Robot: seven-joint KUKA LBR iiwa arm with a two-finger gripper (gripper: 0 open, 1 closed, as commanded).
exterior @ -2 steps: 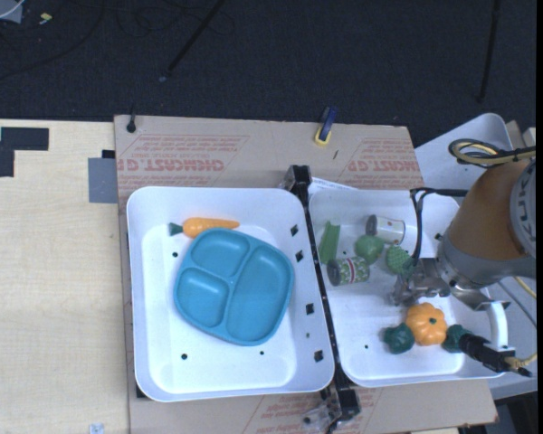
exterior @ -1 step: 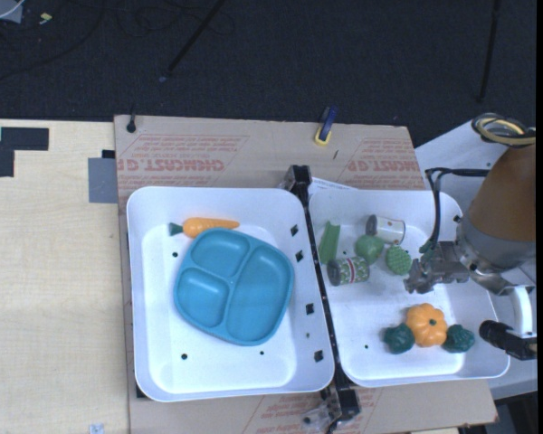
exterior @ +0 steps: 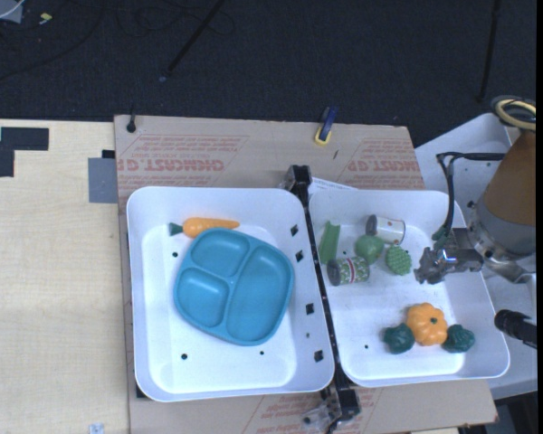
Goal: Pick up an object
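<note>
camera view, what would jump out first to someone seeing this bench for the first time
The blue divided plate stands out first, filling much of the left bin, with an orange carrot just beyond its far edge. Next comes the orange pumpkin near the front of the right bin, flanked by two dark green pieces. The tool hangs over that bin's right side, beside a cluster of small green items.

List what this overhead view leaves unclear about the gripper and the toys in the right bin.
- gripper: small and dark in the camera view; finger state unreadable.
- small can: label too small to read.
- two dark green items beside the orange pumpkin: too small to identify.
- carrot: lower edge hidden by the blue plate.
</note>
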